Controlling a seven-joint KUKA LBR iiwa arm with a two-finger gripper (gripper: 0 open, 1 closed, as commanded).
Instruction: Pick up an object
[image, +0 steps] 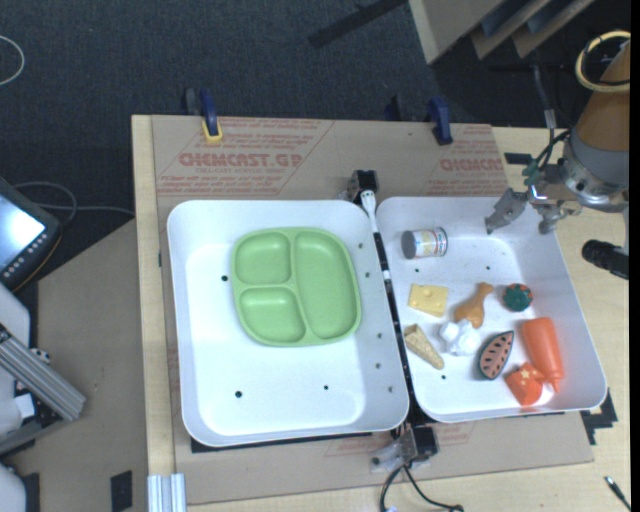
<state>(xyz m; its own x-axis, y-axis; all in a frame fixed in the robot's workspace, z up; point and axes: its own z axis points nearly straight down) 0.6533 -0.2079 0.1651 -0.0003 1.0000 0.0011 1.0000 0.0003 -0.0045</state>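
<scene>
Approach step, nothing grasped yet: the grey two-finger gripper (523, 209) hangs over the far right corner of the right shallow white bin (570, 300), fingers spread wide with nothing between them. Candidate objects all lie in that bin: a small cylindrical jar with a pale label (425, 243) on its side near the far left corner, a yellow cheese-like block (430, 299) nearer the left wall, a tan drumstick-shaped toy (475, 303) mid-bin, a small green round toy (517, 295) beside it, an orange carrot-shaped toy (544, 349) by the right wall, a brown oval slice toy (496, 354) just left of the carrot. The left shallow white bin (200, 380) carries a green three-compartment plastic plate (297, 286). Next move likely calls for picking one target, probably the jar or green toy as nearest, centring above it and descending. Red print on the brown board (300, 150) at the bench's far edge reads "CHEMCAST G P"; the jar label is too small to read.
</scene>
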